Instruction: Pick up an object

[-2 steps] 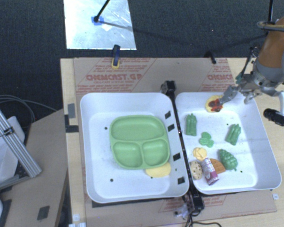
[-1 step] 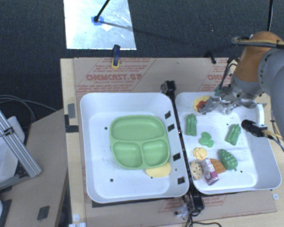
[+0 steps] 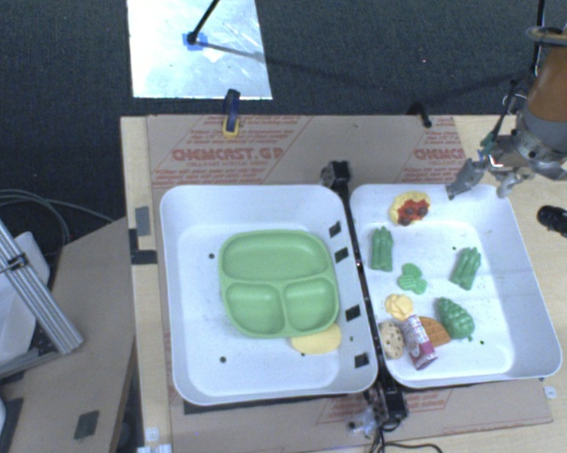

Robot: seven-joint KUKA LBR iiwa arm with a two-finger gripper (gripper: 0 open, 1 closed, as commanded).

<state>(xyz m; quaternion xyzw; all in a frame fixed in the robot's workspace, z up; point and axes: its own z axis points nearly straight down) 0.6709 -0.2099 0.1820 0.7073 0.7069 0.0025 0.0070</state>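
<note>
The right bin (image 3: 521, 286) holds several toy foods: a yellow and red pizza piece (image 3: 410, 208), a green pickle (image 3: 382, 249), a small green piece (image 3: 412, 279), another green vegetable (image 3: 466, 267), a dark green one (image 3: 454, 317), a yellow piece (image 3: 399, 306), a cookie (image 3: 392, 338) and a pink can (image 3: 418, 342). My gripper (image 3: 482, 182) hovers over the bin's far right corner, open, with nothing between its fingers. It is to the right of the pizza piece and apart from it.
The left bin (image 3: 195, 234) holds a green divided plate (image 3: 278, 282) with a flat yellow piece (image 3: 317, 340) at its near edge. A black divider (image 3: 349, 265) runs between the bins. A metal frame (image 3: 23, 279) stands at the left.
</note>
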